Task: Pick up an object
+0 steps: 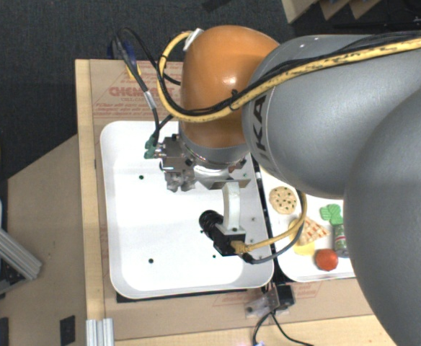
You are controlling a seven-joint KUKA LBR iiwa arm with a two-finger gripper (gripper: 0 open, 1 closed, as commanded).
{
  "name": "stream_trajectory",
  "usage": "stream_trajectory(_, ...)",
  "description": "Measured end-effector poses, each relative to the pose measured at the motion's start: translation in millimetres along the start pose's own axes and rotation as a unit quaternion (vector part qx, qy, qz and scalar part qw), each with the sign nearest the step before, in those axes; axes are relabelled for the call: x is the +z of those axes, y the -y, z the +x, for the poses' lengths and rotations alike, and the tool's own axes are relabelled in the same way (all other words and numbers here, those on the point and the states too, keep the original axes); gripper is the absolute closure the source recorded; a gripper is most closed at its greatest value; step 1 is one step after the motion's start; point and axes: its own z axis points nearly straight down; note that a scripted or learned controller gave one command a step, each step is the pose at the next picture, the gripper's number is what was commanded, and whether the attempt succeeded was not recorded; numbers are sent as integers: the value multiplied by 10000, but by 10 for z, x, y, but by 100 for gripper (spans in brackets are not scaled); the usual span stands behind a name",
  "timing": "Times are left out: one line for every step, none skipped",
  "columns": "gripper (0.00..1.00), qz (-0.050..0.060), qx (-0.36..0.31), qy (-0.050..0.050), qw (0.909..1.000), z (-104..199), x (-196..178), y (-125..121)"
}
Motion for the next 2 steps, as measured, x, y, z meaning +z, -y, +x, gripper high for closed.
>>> stream_trajectory(100,-35,1,-10,10000,-189,-1299,-251)
stream_trajectory(100,-32,-2,-17,10000,-376,-2607,-20)
